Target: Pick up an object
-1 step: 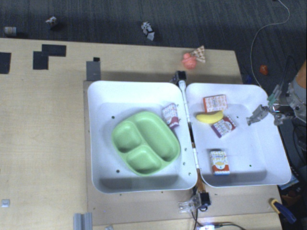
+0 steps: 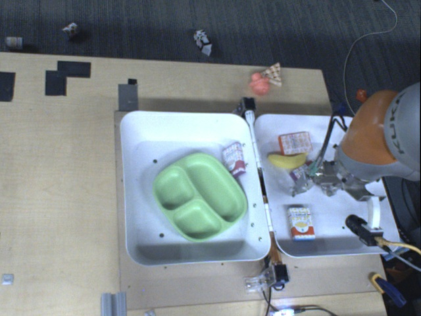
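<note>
Banana (image 2: 287, 161) lies in the right bin (image 2: 283, 242), yellow and flat on the floor, with the gripper (image 2: 304, 180) poised just beside its right end. You are looking at the approach step of a pick: the arm (image 2: 381, 140) reaches in from the right, orange band above the wrist, and its tip sits low among the clutter, touching nothing that can be confirmed. Whether anything is pinched is not resolvable here; the tip is small, dark and partly masked by a purplish scrap (image 2: 299, 173) near the banana, so you cannot tell how wide it stands.

Around the banana, a red-and-white carton (image 2: 294, 141) rests just above it, and a second small box (image 2: 300, 222) lies well below it, nearer the bin's front wall. Left of the banana, across the divide, the left bin (image 2: 131, 176) holds a green tray (image 2: 199, 195) and a small packet (image 2: 234, 158).

Judged from this, nothing is lifted yet. Your next move calls for settling squarely over one item, likely the banana or the scrap beside it, closing firmly, then rising straight up clear of the carton.
</note>
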Controlling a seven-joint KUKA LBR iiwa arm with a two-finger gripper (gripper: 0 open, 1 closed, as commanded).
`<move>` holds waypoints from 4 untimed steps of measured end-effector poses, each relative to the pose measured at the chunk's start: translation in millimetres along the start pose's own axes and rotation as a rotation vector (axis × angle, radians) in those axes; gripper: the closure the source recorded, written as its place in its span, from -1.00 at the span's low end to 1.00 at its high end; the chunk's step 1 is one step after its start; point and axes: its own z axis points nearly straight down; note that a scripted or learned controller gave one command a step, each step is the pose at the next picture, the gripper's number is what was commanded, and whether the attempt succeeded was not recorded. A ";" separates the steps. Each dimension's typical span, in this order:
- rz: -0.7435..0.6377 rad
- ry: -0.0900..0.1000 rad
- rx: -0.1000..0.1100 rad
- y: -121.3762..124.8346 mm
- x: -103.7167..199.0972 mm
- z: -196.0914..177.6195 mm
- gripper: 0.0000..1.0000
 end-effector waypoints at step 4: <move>0.004 -0.002 -0.006 -52.6 40.2 3.6 -1.00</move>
